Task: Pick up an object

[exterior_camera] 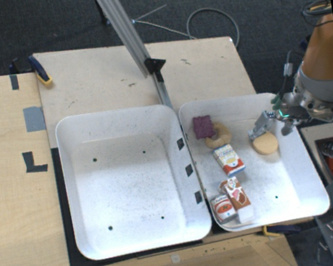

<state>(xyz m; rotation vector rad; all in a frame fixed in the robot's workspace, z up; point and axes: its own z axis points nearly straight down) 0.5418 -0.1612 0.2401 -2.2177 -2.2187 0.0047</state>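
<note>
My tool (268, 124) is over the right side of the right shallow white plastic bin (304, 192), at the end of my grey arm with the orange band (322, 54), which comes in from the right. I cannot tell how the tool is set, because the metal parts there are small and blurred in this view. Just below it lies a round pale yellow object, like a small bun or a potato (265, 143); it seems to touch the tool or lie right under it, but I am not sure.

To the left of this, near the upper part of the same bin, a dark purple soft square object (202, 126) rests against a tan round thing (218, 133). Below them lies a small white and red carton (229, 159). Lower, near the front wall of the bin, there are two more small red and white boxes (235, 197) and (223, 208), side by side and touching.

The left shallow white bin (82, 192) stands just beside the right one on the light wooden desk (17, 221). A grey metal bar (128, 32) goes up slanted from between the two bins.
</note>
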